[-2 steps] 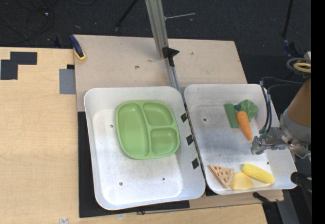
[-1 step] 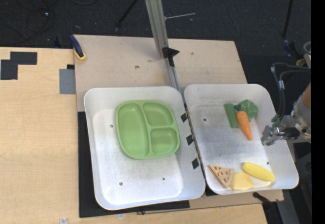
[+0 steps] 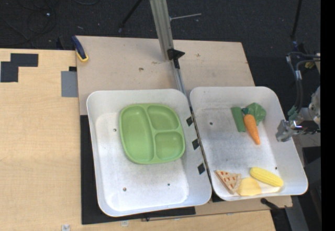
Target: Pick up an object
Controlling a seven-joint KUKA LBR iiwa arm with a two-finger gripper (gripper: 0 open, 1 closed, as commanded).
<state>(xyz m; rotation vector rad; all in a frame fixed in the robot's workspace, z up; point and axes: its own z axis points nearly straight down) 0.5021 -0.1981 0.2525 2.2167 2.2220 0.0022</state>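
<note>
The right bin (image 3: 293, 172) holds several toy foods. An orange carrot (image 3: 252, 128) with a green leafy top lies near its far right, beside a dark green strip (image 3: 239, 119). Along the near edge lie a yellow corn cob (image 3: 266, 176), a pale yellow piece (image 3: 249, 187) and a pizza slice (image 3: 227, 179). My gripper (image 3: 287, 131) sits low at the right rim of this bin, right of the carrot and apart from it. Nothing shows in its grasp.
The left bin (image 3: 104, 183) carries a green divided plate (image 3: 152, 133). An upright metal post (image 3: 161, 23) stands behind the bins. Black clips (image 3: 194, 143) sit along the seam between the bins. A wooden board lies to the left.
</note>
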